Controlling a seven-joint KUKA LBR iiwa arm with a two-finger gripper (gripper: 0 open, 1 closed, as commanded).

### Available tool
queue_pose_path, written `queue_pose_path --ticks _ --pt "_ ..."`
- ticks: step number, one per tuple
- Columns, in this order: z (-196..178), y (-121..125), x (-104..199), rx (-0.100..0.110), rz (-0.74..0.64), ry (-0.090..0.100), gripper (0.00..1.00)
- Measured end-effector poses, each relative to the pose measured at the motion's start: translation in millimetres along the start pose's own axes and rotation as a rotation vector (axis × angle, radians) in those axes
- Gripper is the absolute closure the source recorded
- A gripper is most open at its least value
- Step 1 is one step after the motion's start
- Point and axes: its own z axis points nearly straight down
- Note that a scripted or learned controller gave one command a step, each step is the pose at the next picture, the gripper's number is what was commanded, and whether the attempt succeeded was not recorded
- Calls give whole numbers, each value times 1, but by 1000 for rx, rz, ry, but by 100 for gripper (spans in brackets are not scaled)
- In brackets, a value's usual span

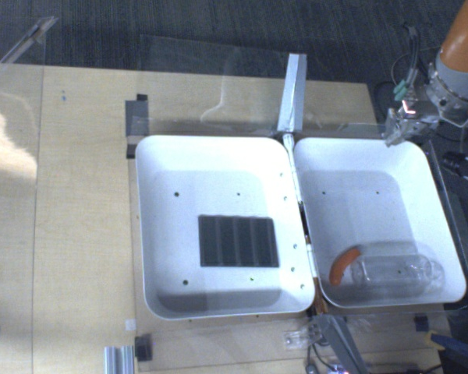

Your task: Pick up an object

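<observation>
A clear plastic bottle [395, 272] lies on its side near the front edge of the right bin [359, 174], with an orange curved object [342, 264] touching its left end. The left bin [210, 166] holds a dark ribbed rectangular piece [238, 241], lying flat near its middle. The gripper [399, 125] hangs over the right bin's far right corner, well apart from the bottle; whether it is open or closed cannot be told.

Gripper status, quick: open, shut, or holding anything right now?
Gripper: open or shut cannot be told from the camera view; it sits over the far right corner of the right bin, with nothing seen in it.
</observation>
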Motion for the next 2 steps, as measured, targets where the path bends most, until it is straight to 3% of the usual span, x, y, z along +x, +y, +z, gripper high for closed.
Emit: queue_pose_path --ticks 1,2 --pt "122 -72 15 2 -90 1 0" --pt "180 -139 34 -3 -72 1 0"
